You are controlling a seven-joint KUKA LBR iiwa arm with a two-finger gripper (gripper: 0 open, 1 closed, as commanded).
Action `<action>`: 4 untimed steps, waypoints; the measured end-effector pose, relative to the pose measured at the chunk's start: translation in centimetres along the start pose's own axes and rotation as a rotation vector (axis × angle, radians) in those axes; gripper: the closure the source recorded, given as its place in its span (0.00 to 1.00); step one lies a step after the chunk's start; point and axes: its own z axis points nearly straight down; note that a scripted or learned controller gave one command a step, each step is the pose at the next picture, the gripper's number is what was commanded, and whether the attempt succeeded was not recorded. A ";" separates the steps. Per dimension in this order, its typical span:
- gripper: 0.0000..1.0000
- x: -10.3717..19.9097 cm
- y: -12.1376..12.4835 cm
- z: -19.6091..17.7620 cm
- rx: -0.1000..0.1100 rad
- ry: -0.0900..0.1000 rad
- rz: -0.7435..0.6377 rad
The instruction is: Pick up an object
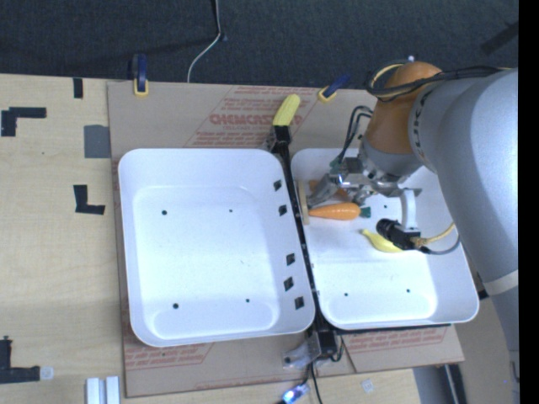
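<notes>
An orange carrot-shaped toy (pixel 333 213) lies in the right bin (pixel 396 305) near its left wall. A small yellow banana-shaped object (pixel 383 242) with a black end rests to its right. My gripper (pixel 330 194) hangs just above the carrot's upper edge, low in the bin's back left part. The metal fingers (pixel 320 195) point left and down toward the carrot, with a brownish item partly hidden beneath them. Nothing shows clearly between the fingers.
The left bin (pixel 202 242) stands beside the right one, joined by a black clamp strip (pixel 293 225). A yellow-handled clamp (pixel 285 112) sits at the back between them. The grey arm (pixel 472 158) covers the right bin's back right.
</notes>
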 end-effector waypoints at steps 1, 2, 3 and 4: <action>1.00 -0.1 0.1 -1.3 -0.002 0.000 0.000; 1.00 7.4 -1.9 -10.8 -0.010 0.004 -0.005; 1.00 14.5 -3.9 -15.4 -0.005 0.004 -0.007; 1.00 19.1 -7.2 -12.5 0.005 0.002 -0.003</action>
